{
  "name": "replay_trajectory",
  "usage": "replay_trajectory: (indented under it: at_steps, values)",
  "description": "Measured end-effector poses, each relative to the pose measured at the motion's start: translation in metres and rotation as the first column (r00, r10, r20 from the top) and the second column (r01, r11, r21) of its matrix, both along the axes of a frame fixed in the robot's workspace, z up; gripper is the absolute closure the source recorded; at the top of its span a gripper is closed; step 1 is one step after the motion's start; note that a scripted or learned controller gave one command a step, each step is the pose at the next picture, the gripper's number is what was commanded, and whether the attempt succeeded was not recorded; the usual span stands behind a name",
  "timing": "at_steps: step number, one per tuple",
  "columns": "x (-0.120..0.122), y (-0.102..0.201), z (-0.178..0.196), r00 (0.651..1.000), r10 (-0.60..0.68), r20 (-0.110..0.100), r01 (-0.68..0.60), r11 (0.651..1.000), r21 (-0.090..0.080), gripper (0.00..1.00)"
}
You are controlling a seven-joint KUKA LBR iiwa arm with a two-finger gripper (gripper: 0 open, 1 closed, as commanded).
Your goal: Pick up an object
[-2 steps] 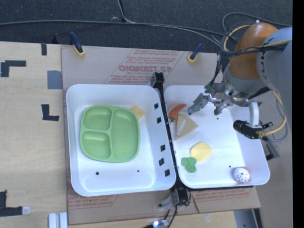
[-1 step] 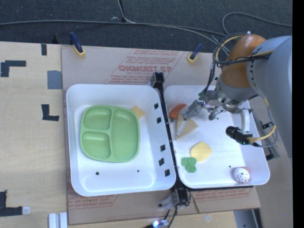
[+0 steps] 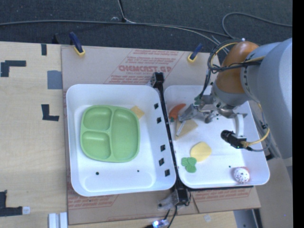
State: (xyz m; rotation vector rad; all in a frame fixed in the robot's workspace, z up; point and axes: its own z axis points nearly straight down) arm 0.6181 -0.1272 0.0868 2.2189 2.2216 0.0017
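My gripper (image 3: 183,123) reaches from the right into the right bin (image 3: 256,172), its fingers spread open over the bin's upper left part. A pale tan wedge (image 3: 188,127) lies right at the fingertips, and an orange-red piece (image 3: 176,109) sits just above it. Nothing shows between the fingers. Lower in the same bin lie a yellow lump (image 3: 201,151), a small green leafy piece (image 3: 189,164) and a white speckled ball (image 3: 241,175).
The left bin (image 3: 76,99) holds a green divided plate (image 3: 110,133) and a small yellow piece (image 3: 137,111) by the plate's upper right corner. A black divider (image 3: 164,127) runs between the bins. Cables loop around the wrist on the right.
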Motion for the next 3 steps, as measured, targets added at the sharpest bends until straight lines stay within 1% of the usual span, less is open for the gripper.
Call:
replay_trajectory:
  at_steps: [1,2,3]
  values:
    - [0.004,0.003,0.015,1.0,0.002,0.011,-0.002,1.0,0.004,1.0]
    - [0.001,0.005,0.078,1.0,0.001,0.003,-0.001,1.0,0.0,1.0]
    - [0.011,0.0,0.133,1.0,0.0,0.004,0.0,1.0,-0.001,1.0]
